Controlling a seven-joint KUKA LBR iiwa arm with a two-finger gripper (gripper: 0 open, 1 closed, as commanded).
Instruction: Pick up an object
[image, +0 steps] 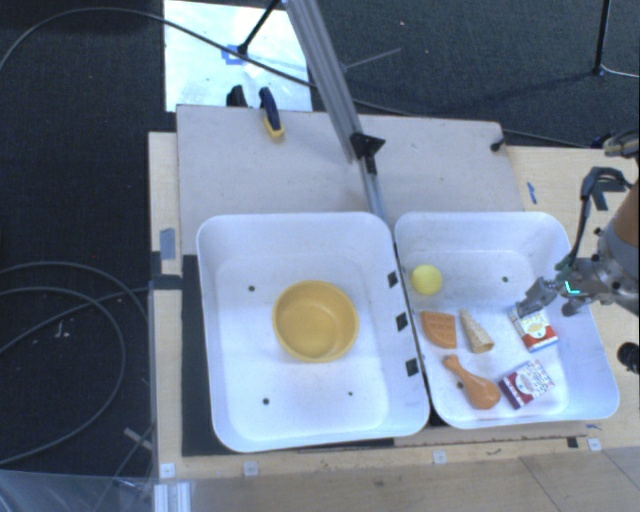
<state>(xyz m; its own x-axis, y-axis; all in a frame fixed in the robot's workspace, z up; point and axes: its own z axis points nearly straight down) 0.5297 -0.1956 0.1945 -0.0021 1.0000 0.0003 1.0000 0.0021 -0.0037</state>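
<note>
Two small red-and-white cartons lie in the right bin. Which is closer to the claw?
The upper carton, right under the claw. The lower carton lies nearer the bin's front edge, beside the drumstick.

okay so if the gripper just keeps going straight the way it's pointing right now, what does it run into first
Most likely the small red and white carton in the right bin. The gripper hangs just above it, pointing down and to the view's left. Depth is unclear from one view; if it passed the carton, the cone-shaped piece comes next.
</note>
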